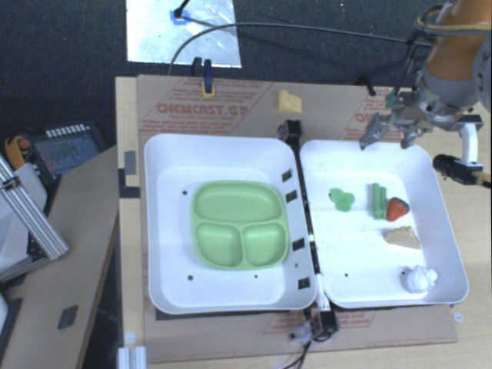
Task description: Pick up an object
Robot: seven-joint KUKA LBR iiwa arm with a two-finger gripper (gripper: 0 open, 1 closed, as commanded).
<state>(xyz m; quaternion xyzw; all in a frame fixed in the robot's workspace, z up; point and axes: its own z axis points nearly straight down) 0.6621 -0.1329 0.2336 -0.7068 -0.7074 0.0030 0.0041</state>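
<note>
Dark carpet w/ a cardboard-topped bench [254, 102] on it, two white bins side by side. My tool [390, 134] hangs off the grey arm w/ the orange band, over the far rim of the right bin [442, 241], fingers spread, nothing between them. I judge it's parked high and to the edge so the bin contents stay in plain sight before I commit to a target.

Outward from the tool, in the right bin: a green broccoli-like piece [342, 200] near the middle, then a green stalk piece [379, 201] touching a red strawberry-like piece [397, 208], a tan wedge [403, 237] just below those, and a white crumpled object [418, 279] near the front corner. Any of these could be the pick; the broccoli piece sits apart from the rest, so prob. the cleanest grab. The stalk/strawberry pair risks a double contact.

Left bin [165, 206] holds a green divided tray [237, 224], compartments bare. A small yellow block [290, 101] lies on the cardboard behind the bins, outside both.
</note>
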